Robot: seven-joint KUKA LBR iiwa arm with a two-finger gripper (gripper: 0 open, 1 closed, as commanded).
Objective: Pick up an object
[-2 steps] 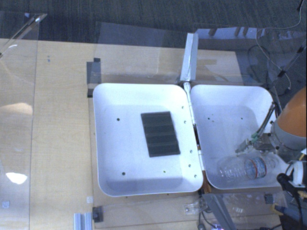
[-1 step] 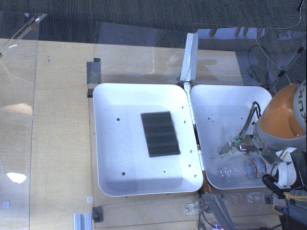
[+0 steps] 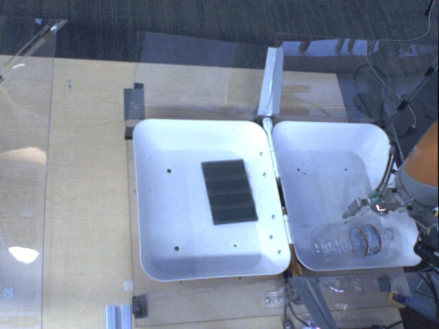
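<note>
Wooden bench (image 3: 82,204), two white bins (image 3: 206,266), dark ridged pad (image 3: 230,191) mid-left bin, clear bottle (image 3: 350,240) right bin's near edge, gripper (image 3: 367,206) above it, closure unreadable, dark carpet (image 3: 171,5) beyond.

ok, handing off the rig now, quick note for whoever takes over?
Tool: low in the right bin, near its right wall, just above the bottle; whether it is open or shut is unclear from this view.
Clear plastic bottle: lying on its side at the front of the right bin, nothing visibly gripping it.
Dark ridged block: flat in the middle of the left bin, untouched.
Done: arm is down over the right bin.
Left: grasp and lift; nothing is picked up yet.
</note>
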